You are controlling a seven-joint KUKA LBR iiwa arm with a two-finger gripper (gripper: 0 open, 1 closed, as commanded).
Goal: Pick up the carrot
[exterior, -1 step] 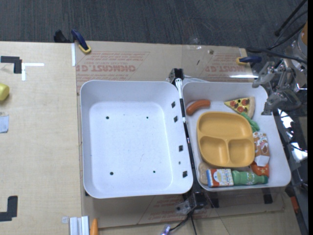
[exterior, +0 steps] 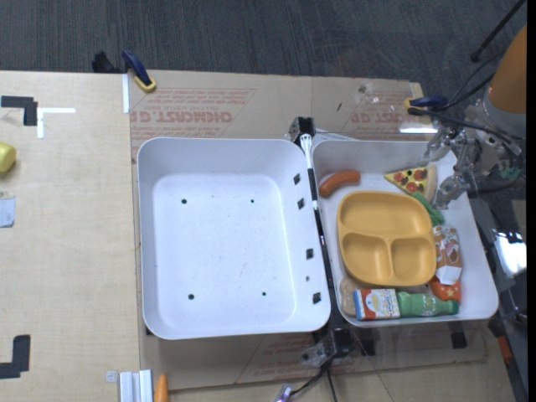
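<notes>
Bottle point(exterior: 402, 302) lies along the right bin's point(exterior: 479, 312) near edge, with the carrot point(exterior: 445, 290) jammed at its right end, by the yellow plate point(exterior: 385, 237). The gripper point(exterior: 448, 187) hovers near the far right corner, and we can't tell its grip state. With that crowding we'd probably snag the wrapper point(exterior: 448, 254) instead.

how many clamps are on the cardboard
2: a blue and yellow clamp at the cardboard's far left corner, another at its far right corner. The arm may hide more.

White bins point(exterior: 219, 153), yellow divided plate point(exterior: 387, 237), reddish-orange sausage point(exterior: 338, 181), green-capped bottle point(exterior: 405, 302)
</notes>
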